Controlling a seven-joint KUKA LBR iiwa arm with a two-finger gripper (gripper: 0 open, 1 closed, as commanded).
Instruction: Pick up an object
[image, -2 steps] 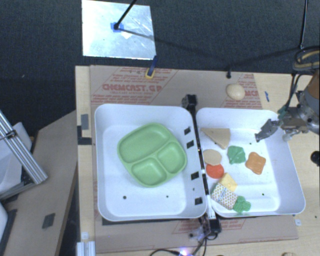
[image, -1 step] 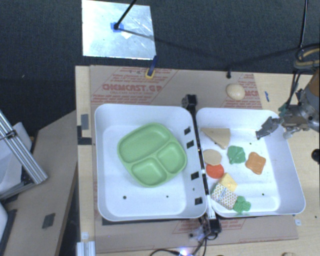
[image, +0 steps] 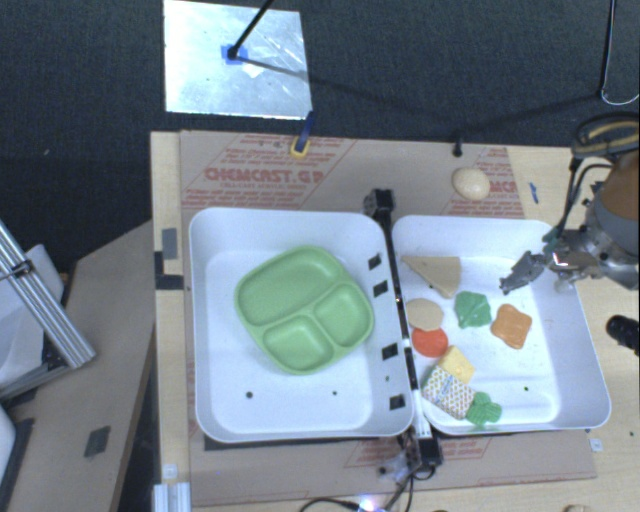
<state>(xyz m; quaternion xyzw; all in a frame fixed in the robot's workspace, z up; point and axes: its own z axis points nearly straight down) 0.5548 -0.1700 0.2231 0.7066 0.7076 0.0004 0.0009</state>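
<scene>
Tabletop (image: 165, 215) bearing printed cardboard sheet (image: 270, 165); on it, two white bins, left (image: 205, 330) and right (image: 575, 370), touching, and a beige egg-shaped object (image: 471, 183)

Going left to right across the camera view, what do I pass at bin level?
Green divided plate in the left bin → tan wedge → green leafy piece → orange piece → claw, over the right bin.
</scene>
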